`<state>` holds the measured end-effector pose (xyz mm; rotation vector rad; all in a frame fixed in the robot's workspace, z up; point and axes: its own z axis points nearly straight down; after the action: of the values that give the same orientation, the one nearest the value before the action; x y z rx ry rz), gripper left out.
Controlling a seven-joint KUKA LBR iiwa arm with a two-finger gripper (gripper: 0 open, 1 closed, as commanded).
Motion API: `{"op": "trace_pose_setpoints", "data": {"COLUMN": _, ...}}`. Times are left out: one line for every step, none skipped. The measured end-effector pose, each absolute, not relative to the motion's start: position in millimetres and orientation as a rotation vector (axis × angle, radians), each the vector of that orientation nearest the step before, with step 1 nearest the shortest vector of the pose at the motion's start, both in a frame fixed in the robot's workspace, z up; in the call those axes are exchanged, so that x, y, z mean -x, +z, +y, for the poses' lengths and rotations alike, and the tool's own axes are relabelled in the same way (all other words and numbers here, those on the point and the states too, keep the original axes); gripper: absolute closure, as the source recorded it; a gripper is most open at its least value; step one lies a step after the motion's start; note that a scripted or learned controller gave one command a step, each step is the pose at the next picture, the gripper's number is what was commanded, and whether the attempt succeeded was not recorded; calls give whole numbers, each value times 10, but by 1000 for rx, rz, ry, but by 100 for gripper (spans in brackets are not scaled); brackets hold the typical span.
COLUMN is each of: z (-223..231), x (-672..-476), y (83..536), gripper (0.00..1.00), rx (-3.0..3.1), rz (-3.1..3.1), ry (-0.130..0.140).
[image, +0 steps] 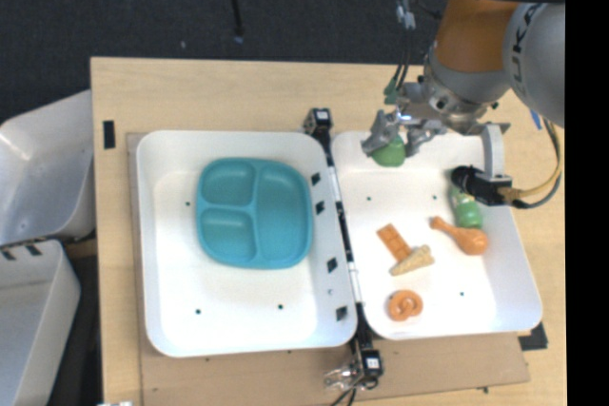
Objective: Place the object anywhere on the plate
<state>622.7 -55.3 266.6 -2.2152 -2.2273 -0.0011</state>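
Claw point(398, 134) low at the back of the right bin point(495, 299), fingers seemingly closed around a small green object point(388, 153), though hard to confirm. Teal divided plate point(255, 211) well apart in the left bin point(171, 319). Risk: weak pinch, object dropping over the divider point(335, 223) during the carry. Also possible: snagging the nearby green toy point(466, 212).

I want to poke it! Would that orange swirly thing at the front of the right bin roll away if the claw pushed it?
The small orange spiral-shaped toy seems to lie flat on the right white bin, so it would probably slide rather than roll. It looks small, likely light. Its rounded curl may slip from a pinch.
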Motion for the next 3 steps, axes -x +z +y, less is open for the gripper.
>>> {"op": "trace_pose_setpoints", "data": {"z": -67, "x": -6057, "y": 2698, "gripper": 100, "rx": 2213, "rz": -2228, "ry": -1}}
{"op": "trace_pose_setpoints", "data": {"z": 388, "x": -6044, "y": 2603, "gripper": 100, "rx": 2215, "rz": -2227, "ry": 1}}
{"op": "trace_pose_setpoints", "data": {"z": 949, "x": -5859, "y": 2608, "gripper": 100, "rx": 2211, "rz": -2228, "ry": -1}}
